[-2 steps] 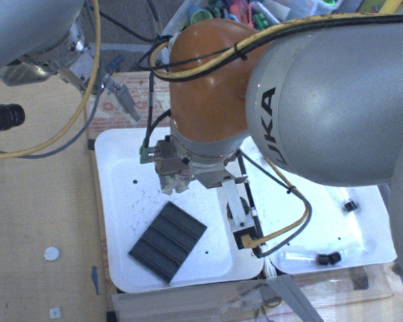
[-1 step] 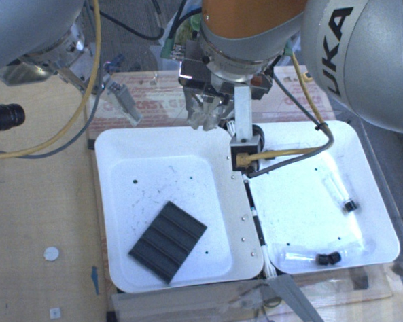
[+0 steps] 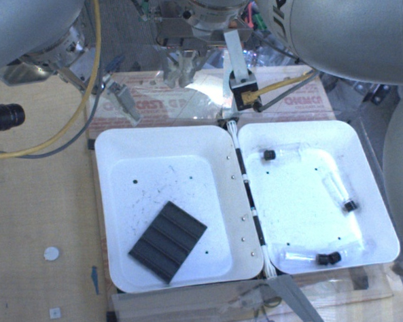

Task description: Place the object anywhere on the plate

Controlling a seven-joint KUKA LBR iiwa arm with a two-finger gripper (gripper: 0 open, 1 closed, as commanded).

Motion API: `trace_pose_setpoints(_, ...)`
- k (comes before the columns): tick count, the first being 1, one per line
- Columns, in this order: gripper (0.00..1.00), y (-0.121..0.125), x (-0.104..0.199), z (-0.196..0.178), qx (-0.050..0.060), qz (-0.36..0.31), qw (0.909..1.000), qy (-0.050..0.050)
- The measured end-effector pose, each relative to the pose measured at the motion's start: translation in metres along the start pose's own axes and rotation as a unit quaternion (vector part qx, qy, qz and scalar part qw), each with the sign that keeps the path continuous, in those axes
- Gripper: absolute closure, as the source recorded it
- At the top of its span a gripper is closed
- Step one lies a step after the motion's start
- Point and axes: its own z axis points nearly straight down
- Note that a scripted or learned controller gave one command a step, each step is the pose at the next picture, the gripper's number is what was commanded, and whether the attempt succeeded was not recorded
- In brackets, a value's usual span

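While the arm hangs high behind the bins, nothing has been picked up yet, so I judge the task to be at its very first step. The gripper (image 3: 177,64) sits above the far edge of the bench, well apart from both bins. It is blurred against the clutter there, and I cannot tell whether it is apart or together. I see nothing held in it.

The dark ribbed plate (image 3: 167,241) lies flat and askew in the left bin (image 3: 115,196), toward its near side, with nothing on it. The likely objects are in the right bin (image 3: 373,180): three clear tubes with black caps, all lying flat. One tube (image 3: 286,152) rests near the far wall, a second tube (image 3: 334,187) lies by the right wall, and a third tube (image 3: 303,257) hugs the near wall.

Next, I reckon, the arm must come down into the right bin over one tube. The far one looks easiest, since it has more bare floor about it. The tubes are round and see-through, so a grab may well slip. After that comes a lift across the divider and a release over the plate.
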Motion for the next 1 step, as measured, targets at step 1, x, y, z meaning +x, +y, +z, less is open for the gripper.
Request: trace_pose_setpoints(1, 1.00, 0.0379, -0.0087, -0.0009, -0.002, -0.151, 0.9886, 0.001)
